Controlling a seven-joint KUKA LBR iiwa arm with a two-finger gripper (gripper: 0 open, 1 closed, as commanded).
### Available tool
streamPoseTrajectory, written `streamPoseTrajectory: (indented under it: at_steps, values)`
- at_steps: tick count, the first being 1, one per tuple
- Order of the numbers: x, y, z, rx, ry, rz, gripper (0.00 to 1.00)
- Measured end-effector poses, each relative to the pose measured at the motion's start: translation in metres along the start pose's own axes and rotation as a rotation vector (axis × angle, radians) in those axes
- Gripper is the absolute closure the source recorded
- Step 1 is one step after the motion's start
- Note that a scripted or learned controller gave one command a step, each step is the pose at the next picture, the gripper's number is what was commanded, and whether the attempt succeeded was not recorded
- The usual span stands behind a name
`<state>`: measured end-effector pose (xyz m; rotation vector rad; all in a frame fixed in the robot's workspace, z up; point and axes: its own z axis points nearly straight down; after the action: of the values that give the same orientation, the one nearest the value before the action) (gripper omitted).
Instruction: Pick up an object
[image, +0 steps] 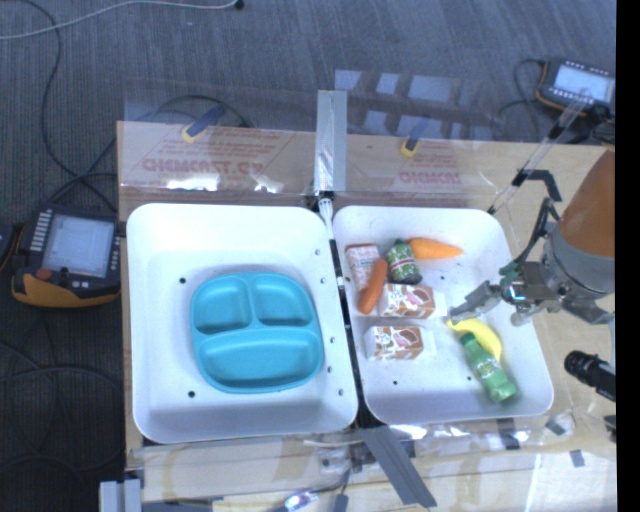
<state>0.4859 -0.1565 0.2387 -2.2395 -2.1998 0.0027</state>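
The right bin (520, 250) holds several items. An orange carrot (436, 248) and a round green item (403, 262) lie at the back, with a smaller orange stick (373, 286) beside them. Snack packets (408, 300) sit in the middle. A yellow banana (479, 336) and a green bottle (489, 370) lie towards the front right. My gripper (496, 306) hangs over the bin's right side, just above and behind the banana. It is open, with nothing between its fingers.
The left bin (160, 240) contains a blue divided tray (258, 332). A metal divider (330, 150) runs between the bins at the back. A handheld pendant (65, 255) lies off the bench to the left, with cables on the floor.
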Motion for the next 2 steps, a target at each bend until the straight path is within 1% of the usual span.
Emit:
streamPoseTrajectory:
  at_steps: [1,2]
  values:
    - [-0.027,0.004,0.132,-0.006,0.001,-0.049,0.0]
    - [-0.047,0.012,0.138,-0.027,0.015,-0.05,0.0]
